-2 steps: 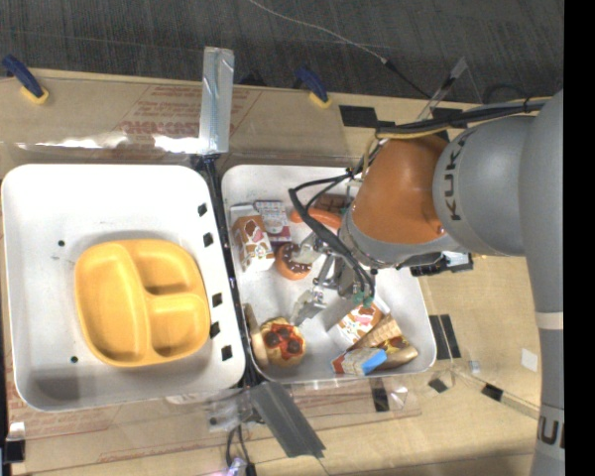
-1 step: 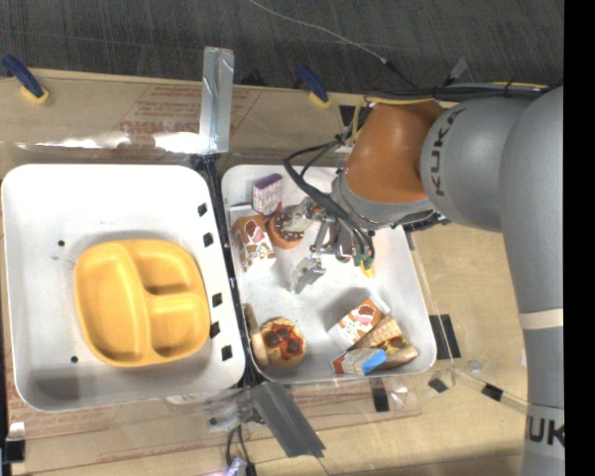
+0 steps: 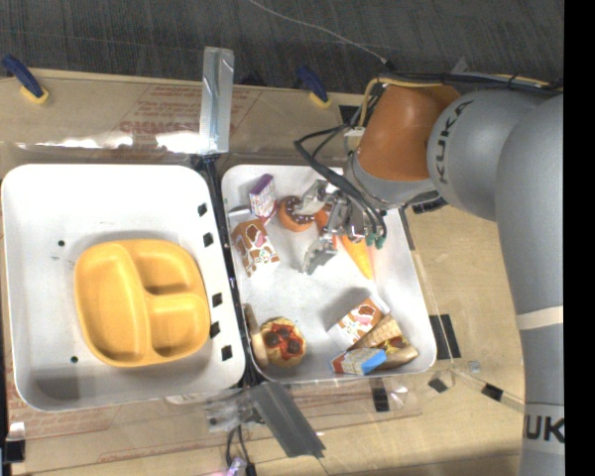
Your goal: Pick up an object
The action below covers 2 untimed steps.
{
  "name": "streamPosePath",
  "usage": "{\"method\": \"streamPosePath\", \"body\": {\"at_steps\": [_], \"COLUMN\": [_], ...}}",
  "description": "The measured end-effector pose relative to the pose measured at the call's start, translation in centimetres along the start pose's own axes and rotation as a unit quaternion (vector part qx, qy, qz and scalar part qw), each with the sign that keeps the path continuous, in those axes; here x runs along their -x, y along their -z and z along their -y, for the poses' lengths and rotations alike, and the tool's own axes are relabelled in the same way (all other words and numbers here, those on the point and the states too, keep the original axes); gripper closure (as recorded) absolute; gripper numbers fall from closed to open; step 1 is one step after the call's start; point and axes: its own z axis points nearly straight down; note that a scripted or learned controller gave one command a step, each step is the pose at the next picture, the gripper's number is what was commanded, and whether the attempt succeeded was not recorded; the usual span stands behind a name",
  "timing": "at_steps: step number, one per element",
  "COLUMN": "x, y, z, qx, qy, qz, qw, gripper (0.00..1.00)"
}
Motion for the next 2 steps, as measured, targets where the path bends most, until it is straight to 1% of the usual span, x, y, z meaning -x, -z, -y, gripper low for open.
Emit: {"method": "streamPosePath", "body": {"at_steps": [1, 2], "x": [0.2, 1.9], "y": [1.2, 11.4], "z": [-0.1, -5.4], "qx": [0.0, 0.0], "qy": [0.001, -0.042], "qz": [0.002, 0.006], "qw": [1.0, 0.9991], "gripper": [1.0, 1.0]}}
